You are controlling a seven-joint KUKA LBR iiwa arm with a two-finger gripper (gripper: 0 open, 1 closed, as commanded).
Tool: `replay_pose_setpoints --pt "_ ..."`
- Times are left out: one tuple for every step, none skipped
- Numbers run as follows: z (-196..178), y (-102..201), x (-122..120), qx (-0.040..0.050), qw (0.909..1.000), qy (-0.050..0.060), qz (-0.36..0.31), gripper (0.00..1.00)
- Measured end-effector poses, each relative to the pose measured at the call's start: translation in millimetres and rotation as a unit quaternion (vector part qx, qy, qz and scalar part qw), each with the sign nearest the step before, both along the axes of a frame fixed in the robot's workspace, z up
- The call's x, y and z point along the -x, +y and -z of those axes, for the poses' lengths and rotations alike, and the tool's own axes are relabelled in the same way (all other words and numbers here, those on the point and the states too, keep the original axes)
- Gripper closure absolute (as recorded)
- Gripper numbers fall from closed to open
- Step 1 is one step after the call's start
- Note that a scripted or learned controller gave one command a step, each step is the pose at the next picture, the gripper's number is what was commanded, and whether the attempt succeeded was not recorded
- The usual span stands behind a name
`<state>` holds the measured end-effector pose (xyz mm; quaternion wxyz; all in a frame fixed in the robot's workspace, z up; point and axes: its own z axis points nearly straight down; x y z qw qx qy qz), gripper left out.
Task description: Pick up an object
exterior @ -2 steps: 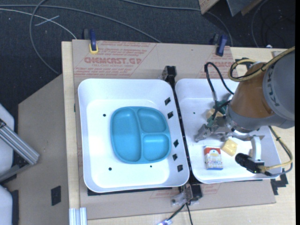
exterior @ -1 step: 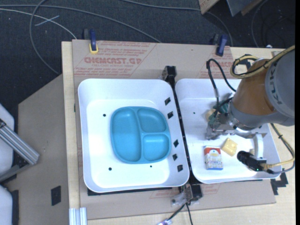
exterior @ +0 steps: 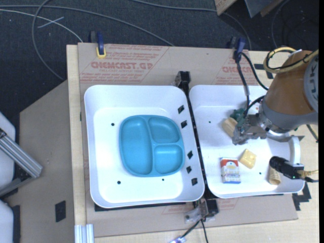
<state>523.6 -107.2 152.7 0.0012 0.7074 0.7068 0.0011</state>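
My gripper [exterior: 242, 134] hangs low over the upper middle of the right bin [exterior: 212, 181]. Just to its left lies a tan object [exterior: 229, 127], with a small green object [exterior: 235, 117] behind it; both sit close against the gripper. Whether either is touched I cannot tell. A pale yellow block [exterior: 248, 159] lies just below the gripper. A small red, white and blue box [exterior: 230, 170] rests nearer the bin's front. Another tan piece [exterior: 274, 176] sits at the front right corner.
The left bin [exterior: 101, 181] holds a blue divided plate [exterior: 151, 145] at its middle. A black divider with clips [exterior: 190, 135] runs between the two bins. The arm's grey and orange body [exterior: 291, 97] covers the right bin's far right side.
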Motion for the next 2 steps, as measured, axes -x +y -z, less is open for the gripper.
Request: replay_pose_setpoints --pt "-49 -8 -6 0.0006 1.0000 -0.001 -0.001 1.00" --pt "-64 -8 -7 -0.0001 1.0000 0.001 -0.001 1.00"
